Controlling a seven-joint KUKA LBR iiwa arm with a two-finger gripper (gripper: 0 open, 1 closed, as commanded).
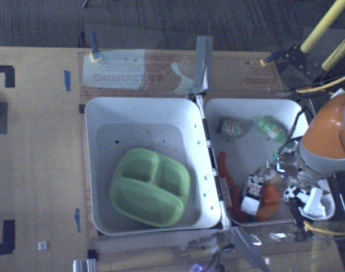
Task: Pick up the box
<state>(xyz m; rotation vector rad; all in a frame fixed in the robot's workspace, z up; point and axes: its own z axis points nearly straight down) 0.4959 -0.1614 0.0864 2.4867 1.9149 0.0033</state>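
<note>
The box lies in the right bin, down near that bin's front wall. It is a small carton, white at its near end, with a black-and-white print on its upper half. Its long axis runs roughly from the front wall toward the back of the bin, tipped a little off straight, so the printed end points away toward the far side and the plain white end points at the front rim. An orange-red object sits right against its right side, and a long red piece lies just to its left along the divider between the bins.

The arm comes in from the right, its orange band hanging over the bin's right edge. The gripper sits low over the bin, just above and to the right of the box, close to it. From here I cannot tell how far its jaws are parted, and nothing I can make out shows the box caught in it.

Farther back in the same bin are a green-and-red packet and a pale green item, well apart from the box. The left bin holds a green divided plate.
</note>
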